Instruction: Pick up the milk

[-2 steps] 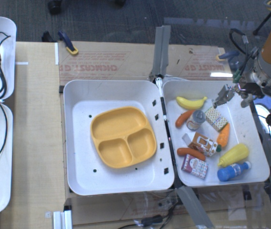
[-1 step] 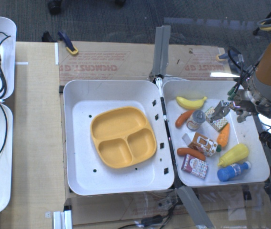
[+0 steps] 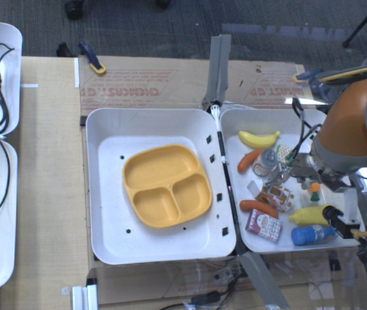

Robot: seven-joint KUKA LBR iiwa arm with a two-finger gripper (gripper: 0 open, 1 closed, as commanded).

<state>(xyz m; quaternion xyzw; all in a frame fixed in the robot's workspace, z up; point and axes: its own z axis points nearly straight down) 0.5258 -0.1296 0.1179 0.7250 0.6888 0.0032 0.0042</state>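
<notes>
Milk carton (image 3: pixel 262 225) lies flat, long axis roughly left-right; jaws' state cannot be told.

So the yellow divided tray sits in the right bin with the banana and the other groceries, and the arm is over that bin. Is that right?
Not quite. In the camera view the yellow divided tray lies alone in the left bin. The banana and the other groceries are in the right bin, and the arm is over that bin.
</notes>
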